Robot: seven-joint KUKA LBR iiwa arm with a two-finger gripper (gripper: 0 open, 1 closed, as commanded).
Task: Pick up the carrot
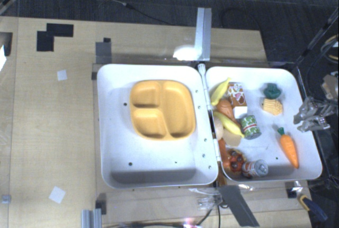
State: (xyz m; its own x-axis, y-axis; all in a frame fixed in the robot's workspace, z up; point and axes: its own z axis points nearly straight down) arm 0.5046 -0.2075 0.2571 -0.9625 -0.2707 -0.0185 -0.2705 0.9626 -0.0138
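The carrot (288,149) lies near the right edge of the right bin (307,171), toward its front corner. The gripper (312,117) hovers at that bin's right rim, just beside the carrot; whether its jaws are apart cannot be told.

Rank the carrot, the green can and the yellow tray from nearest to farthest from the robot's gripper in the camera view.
Measured from the gripper at the right bin's right edge:
1. Carrot, just below-left of it in the right bin.
2. Green can, mid right bin.
3. Yellow tray, over in the left bin.
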